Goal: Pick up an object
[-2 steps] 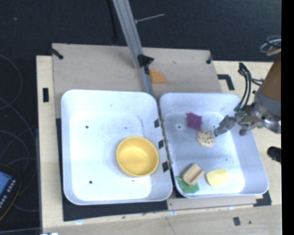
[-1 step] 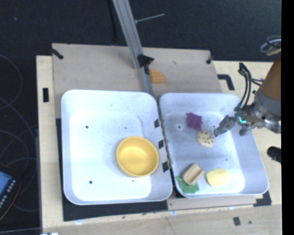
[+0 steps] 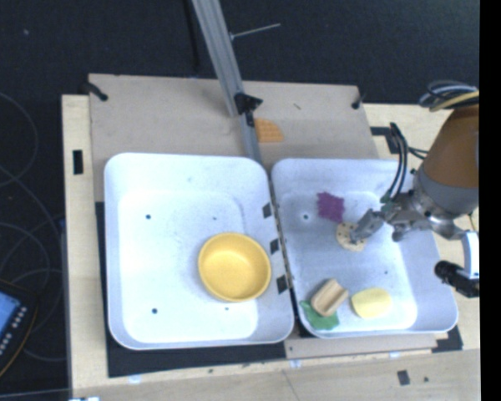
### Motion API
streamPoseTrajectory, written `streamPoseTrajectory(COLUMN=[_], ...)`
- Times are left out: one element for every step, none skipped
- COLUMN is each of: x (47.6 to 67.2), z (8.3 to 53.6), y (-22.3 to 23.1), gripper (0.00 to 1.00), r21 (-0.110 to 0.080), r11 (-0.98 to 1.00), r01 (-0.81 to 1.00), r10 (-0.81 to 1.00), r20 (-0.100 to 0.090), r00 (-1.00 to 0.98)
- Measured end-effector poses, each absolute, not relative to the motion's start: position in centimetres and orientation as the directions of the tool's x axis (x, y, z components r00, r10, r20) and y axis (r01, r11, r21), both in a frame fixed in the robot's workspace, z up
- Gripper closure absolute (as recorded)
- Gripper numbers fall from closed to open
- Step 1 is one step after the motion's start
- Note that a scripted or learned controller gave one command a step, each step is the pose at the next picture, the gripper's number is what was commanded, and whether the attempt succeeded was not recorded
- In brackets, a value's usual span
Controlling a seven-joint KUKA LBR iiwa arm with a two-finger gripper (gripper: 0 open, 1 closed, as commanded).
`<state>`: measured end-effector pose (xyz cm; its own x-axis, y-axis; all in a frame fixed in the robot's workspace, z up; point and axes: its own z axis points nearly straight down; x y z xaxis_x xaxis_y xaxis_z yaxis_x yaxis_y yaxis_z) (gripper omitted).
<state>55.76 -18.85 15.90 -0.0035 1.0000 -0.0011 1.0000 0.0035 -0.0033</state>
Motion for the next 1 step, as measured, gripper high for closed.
streamPoseTrajectory(x=[55.66], z=[10.61], y=[-18.94], gripper=[0.0], r21=[-0.004], r11=[0.0], r01=[1.0], r10=[1.0], r20=[-0.001], r00=[0.0])
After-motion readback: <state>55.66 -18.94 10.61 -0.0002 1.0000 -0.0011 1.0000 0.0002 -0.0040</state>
